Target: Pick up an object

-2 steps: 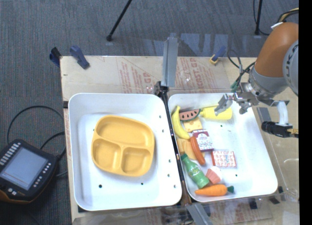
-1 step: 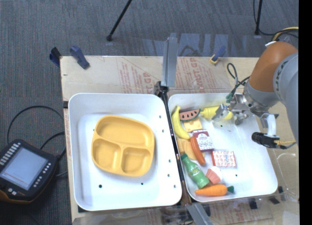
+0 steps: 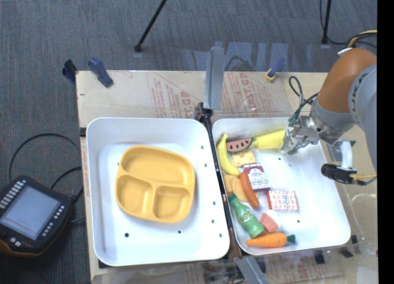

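Hovering low in the right bin (image 3: 332,215), the gripper (image 3: 294,142) sits beside the corn cob (image 3: 268,139); its grip state is unclear.

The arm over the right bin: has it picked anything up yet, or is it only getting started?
Nothing looks picked up so far. The gripper sits low in the right bin, close to the yellow corn cob, but I see nothing held in it. The banana, green bottle and carrot lie in the bin. The grasp and the lift are left to do.
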`<state>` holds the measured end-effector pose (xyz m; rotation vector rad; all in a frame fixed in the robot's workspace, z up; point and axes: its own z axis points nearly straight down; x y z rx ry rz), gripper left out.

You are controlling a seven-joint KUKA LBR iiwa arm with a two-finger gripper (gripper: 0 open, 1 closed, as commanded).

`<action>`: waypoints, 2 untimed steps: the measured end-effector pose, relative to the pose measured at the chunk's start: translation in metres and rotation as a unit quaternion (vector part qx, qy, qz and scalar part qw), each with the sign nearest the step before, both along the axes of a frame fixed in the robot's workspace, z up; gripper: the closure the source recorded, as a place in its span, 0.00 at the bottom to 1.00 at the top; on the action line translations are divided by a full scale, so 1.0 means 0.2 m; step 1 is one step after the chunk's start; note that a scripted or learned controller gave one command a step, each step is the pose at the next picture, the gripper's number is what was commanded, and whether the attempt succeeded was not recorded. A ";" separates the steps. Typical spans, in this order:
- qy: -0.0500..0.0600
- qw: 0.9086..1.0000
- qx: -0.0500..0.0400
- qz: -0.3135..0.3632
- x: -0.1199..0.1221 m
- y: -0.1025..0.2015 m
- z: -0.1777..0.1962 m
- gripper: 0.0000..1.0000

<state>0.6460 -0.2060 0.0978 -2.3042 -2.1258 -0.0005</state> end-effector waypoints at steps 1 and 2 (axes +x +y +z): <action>-0.005 0.997 -0.002 -0.079 0.00 0.36 0.44 1.00; -0.003 0.999 -0.001 -0.045 -0.08 0.87 0.63 1.00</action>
